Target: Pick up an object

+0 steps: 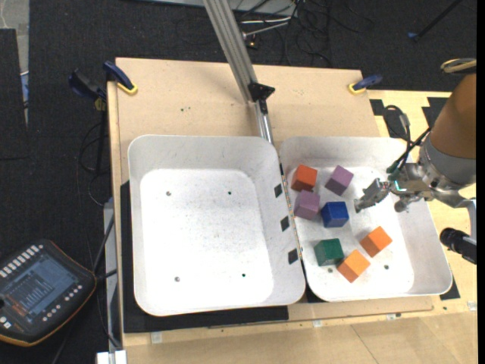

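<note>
Right now the pincer [373, 196] hangs over the right bin [428, 279], near its right side. It looks small and dark from up here, so I cannot tell how it is set. Nothing shows in its grip.

Just to the left of the pincer sits a blue block [334, 214]. That looks like the closest thing to pick up. A purple block [339, 179] is just above the blue one, and a second purple block [307, 205] sits close beside it on the left, maybe touching. An orange-red block [304, 177] is near the top left of the group. Lower down are a green block [329, 251] and two orange blocks, one [375, 240] to the right and one [353, 265] at the bottom.

My guess is that these blocks are hard, light and not easy to break. They have flat sides, so a good squeeze on two sides that face away from each other should hold one well. The sides may be smooth, so a grab near the corner could slip. The blue block has a free side facing the pincer, but its left side is crowded. The orange block on the right stands more alone and may be easier to take.

The left bin [144, 226] sits beside the right one on the table [318, 89].
</note>
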Robot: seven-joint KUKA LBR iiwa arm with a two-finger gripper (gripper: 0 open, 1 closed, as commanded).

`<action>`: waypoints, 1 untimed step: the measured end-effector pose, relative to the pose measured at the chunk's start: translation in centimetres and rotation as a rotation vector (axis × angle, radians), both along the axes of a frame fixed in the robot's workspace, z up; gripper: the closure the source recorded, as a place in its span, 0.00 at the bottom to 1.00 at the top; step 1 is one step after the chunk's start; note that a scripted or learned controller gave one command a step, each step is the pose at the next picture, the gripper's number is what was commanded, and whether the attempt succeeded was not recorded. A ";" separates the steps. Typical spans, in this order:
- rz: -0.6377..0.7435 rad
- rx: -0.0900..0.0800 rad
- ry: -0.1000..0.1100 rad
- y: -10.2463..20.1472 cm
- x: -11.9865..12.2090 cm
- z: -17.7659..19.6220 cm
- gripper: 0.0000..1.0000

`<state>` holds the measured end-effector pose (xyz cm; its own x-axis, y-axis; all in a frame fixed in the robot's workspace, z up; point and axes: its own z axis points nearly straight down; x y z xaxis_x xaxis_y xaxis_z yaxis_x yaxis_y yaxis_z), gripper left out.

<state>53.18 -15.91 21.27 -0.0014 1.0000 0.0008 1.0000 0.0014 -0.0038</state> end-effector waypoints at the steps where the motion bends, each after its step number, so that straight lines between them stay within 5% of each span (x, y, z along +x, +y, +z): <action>1: -0.001 -0.001 -0.004 0.0 0.1 0.2 0.00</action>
